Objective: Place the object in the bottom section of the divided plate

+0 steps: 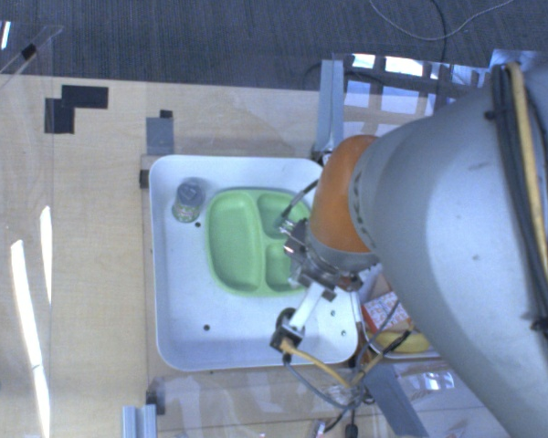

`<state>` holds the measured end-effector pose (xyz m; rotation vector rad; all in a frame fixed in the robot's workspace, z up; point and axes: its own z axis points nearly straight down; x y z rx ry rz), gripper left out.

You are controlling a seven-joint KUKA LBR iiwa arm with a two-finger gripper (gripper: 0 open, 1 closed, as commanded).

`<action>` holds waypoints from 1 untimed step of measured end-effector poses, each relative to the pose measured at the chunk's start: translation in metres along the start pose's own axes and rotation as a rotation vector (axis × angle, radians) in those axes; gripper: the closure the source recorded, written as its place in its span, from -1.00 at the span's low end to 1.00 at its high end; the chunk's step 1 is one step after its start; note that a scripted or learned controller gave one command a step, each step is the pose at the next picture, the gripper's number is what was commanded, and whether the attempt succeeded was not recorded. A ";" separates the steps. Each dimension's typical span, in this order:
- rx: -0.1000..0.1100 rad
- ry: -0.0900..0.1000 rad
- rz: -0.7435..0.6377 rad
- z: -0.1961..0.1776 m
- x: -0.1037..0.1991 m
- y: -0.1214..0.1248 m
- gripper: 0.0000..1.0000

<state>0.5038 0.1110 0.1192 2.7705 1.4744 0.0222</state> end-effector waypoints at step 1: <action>0.007 -0.009 0.101 -0.065 -0.006 0.096 1.00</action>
